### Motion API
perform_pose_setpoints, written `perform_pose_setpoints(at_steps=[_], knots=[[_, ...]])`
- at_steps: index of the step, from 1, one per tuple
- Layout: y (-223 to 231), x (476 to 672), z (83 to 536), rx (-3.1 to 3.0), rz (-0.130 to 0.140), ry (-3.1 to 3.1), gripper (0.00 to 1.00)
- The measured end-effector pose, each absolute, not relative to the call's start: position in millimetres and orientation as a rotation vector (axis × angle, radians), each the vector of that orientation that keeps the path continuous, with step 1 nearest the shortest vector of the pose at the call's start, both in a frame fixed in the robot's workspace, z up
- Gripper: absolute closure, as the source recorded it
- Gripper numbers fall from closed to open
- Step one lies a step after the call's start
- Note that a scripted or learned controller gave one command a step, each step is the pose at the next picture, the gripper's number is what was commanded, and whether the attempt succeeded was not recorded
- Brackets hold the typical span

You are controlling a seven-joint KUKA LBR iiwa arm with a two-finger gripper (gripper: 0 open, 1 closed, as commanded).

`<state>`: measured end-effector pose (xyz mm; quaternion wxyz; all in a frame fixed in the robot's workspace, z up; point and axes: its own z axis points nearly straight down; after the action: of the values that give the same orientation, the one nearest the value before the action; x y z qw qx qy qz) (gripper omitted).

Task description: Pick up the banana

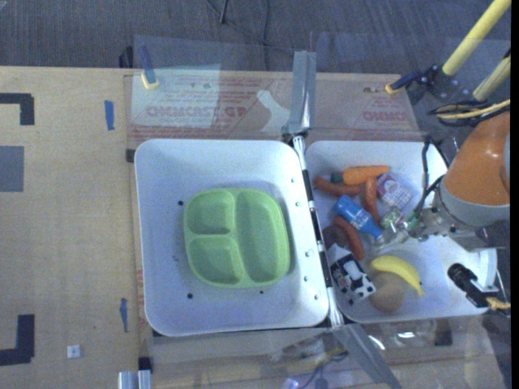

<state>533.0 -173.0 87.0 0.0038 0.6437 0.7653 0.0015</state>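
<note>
From my station I see the curved, smooth yellow banana (399,271) lying in the right bin (438,302), just below-left of the hand (403,224). A rounded brown kiwi-like fruit (388,297) touches its lower side, with a black-and-white boxy piece (351,275) beside that. The hand is a small metallic cluster under the orange band (478,168); I cannot tell how its fingers stand. Left of it lie a blue packet (357,215), sausages and an orange carrot (364,173). Farther left, a glossy green sectioned plate (237,237) rests in the left bin (162,177).
</note>
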Motion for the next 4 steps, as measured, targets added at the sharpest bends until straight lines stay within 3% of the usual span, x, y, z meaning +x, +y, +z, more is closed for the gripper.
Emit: perform_pose_setpoints(at_steps=[1, 2, 3, 4], knots=[[-154, 487.9, 167, 1.619, 0.002, 2.690, 0.00], [-180, 480.7, 213, 1.359, 0.002, 2.826, 0.00], [-163, 517.1, 317, 1.339, 0.002, 2.836, 0.00], [-175, 533.0, 392, 1.280, 0.002, 2.862, 0.00]])
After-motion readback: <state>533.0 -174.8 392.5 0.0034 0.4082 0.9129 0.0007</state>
